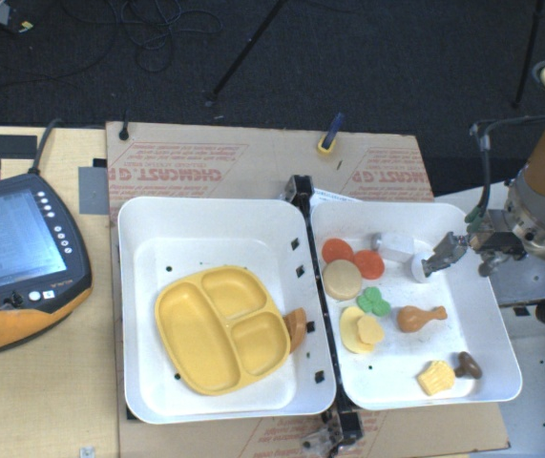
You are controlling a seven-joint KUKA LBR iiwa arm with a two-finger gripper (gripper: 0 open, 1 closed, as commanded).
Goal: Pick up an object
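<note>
Several toy foods lay loose in the right bin, among them a chicken drumstick near its middle, spread apart enough to reach singly, while the claw hung over that bin's right rim, its state impossible to tell

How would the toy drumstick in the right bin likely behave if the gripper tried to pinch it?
The drumstick looks like glossy moulded plastic, so probably stiff, light and somewhat slippery. Its bulbous end tapering to a thin shank suggests that it may pivot or squirt sideways when pinched. It lies flat, so tipping seems unlikely.
</note>
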